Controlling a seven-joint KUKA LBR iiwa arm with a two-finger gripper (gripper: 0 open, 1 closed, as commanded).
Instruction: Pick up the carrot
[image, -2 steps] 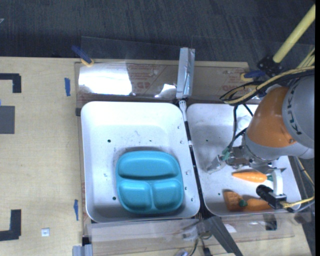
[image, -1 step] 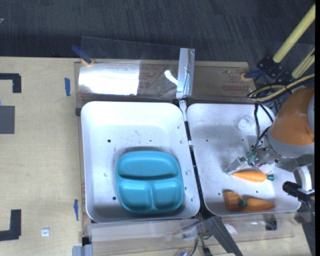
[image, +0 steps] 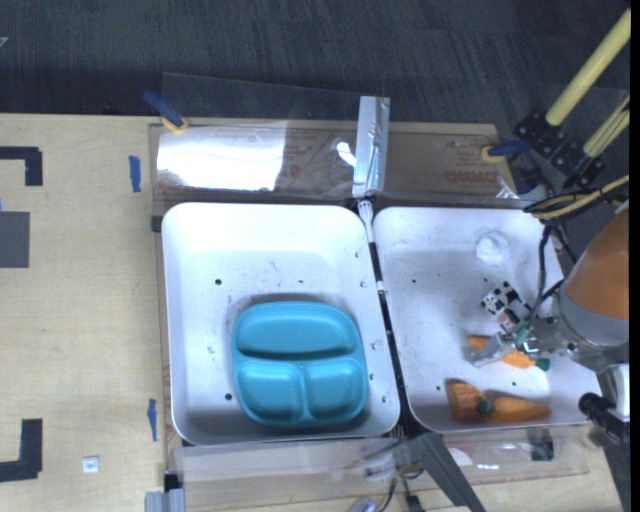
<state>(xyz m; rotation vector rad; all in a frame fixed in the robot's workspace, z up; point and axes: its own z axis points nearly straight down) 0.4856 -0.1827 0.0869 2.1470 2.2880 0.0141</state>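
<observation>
Wooden desk carried two white bins; blue tray in left bin. Gripper hung over right bin, finger state unreadable. Carrot sat at its 6 o'clock, orange scrap nearer. Best: shift toward carrot, close across its width.

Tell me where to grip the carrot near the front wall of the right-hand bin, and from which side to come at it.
Grip the carrot across its orange body, about midway along, coming straight down from above. It lies flat, its length running left to right along the right bin's front wall, so the fingers should probably close front to back across the narrow width. The gripper hangs just behind it, near a smaller orange piece.
</observation>
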